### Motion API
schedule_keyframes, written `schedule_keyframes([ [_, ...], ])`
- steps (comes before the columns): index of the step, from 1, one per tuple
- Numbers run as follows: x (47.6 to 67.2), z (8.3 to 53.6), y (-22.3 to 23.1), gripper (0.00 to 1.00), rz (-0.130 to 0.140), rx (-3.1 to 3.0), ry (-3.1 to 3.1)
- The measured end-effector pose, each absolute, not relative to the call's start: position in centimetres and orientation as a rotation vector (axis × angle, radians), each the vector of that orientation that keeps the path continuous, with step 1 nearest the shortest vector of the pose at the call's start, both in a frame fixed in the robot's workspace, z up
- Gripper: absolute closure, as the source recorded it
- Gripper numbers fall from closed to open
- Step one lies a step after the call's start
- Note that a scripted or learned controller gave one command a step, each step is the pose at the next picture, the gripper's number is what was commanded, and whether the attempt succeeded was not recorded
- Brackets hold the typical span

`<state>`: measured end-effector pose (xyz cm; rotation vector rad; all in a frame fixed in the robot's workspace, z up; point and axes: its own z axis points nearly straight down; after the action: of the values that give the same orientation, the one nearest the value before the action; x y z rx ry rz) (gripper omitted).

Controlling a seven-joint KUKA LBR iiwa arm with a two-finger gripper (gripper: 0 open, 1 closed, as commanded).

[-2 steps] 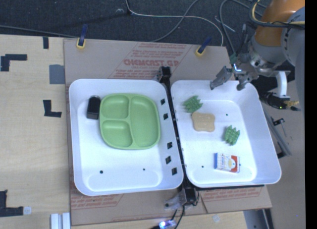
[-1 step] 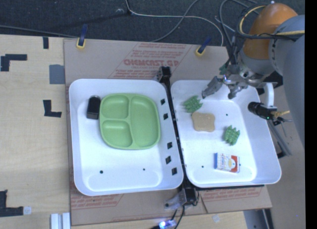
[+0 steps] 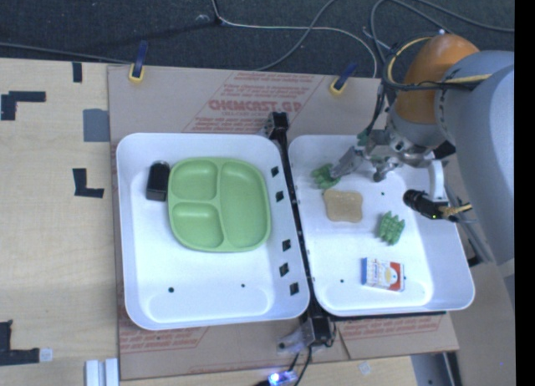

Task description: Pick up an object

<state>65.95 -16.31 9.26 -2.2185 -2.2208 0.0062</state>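
Even overhead light (soft focus, faint shadows)

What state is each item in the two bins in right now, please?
Green divided plate: flat in left bin, compartments bare.
Black block: beside plate's left rim.
Green toy: at the end effector tip.
Tan piece: lying flat.
Green leafy toy: lying loose.
Small box: flat, label up.

Grey arm (image 3: 468, 117) with orange band, reaching leftward, claw (image 3: 334, 171) low and tilted down.
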Motion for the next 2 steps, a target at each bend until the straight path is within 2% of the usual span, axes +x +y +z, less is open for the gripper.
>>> schedule_keyframes([
  [1,66.1,10.7,-16.2,1.00,0.001,-2.217,-2.224],
  [2,66.1,16.8,-15.4,1.00,-0.005,-2.222,-2.227],
])
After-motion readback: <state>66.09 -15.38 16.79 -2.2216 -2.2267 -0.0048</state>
